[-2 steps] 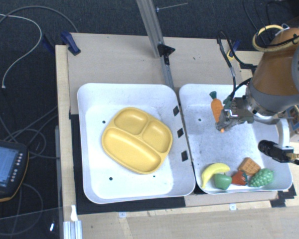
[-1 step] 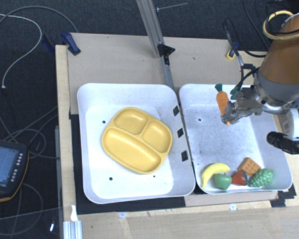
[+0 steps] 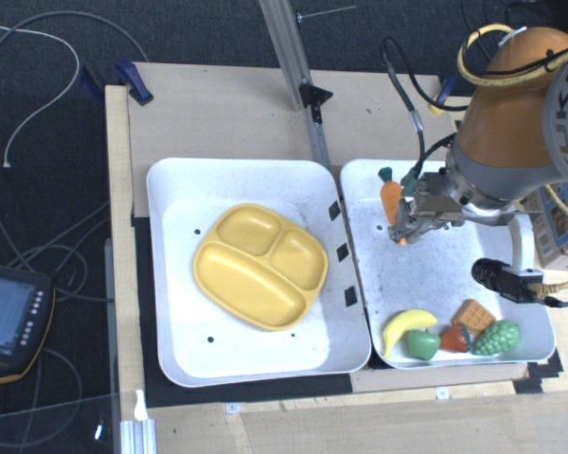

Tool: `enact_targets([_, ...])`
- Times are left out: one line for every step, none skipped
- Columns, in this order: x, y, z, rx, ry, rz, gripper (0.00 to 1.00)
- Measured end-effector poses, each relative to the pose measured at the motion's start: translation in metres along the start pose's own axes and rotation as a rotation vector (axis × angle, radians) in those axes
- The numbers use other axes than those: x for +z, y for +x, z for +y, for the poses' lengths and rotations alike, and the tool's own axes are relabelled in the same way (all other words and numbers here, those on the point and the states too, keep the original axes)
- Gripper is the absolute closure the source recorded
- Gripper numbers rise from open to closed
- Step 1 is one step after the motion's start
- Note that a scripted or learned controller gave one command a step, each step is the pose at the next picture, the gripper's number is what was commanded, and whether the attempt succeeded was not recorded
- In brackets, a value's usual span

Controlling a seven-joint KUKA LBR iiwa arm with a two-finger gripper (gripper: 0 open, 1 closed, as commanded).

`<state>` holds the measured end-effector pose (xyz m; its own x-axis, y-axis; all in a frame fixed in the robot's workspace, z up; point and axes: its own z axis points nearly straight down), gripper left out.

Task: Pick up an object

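My gripper (image 3: 402, 236) hangs over the upper left part of the right bin (image 3: 398, 287), its tip pointing down toward the bin floor. An orange toy carrot (image 3: 390, 198) with a green top lies just left of the gripper, close against its side and partly hidden by it. Along the right bin's front edge sit a yellow banana (image 3: 405, 325), a green apple (image 3: 421, 345), a red piece (image 3: 452, 339), a brown cracker (image 3: 472, 314) and green grapes (image 3: 497, 337).
A yellow divided plate (image 3: 260, 266) lies in the left bin (image 3: 175, 206). A grey metal pole (image 3: 289, 36) slants up from between the bins. A black part (image 3: 497, 278) juts over the right bin's right side. Cables trail on the dark floor at left.
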<state>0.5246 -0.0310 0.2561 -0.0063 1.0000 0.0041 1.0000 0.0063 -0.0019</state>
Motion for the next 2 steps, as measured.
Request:
enact_targets([0.016,0.050,-0.006,0.000,0.003,-0.001,1.00])
enact_targets([0.012,0.101,-0.019,-0.001,0.003,-0.001,1.00])
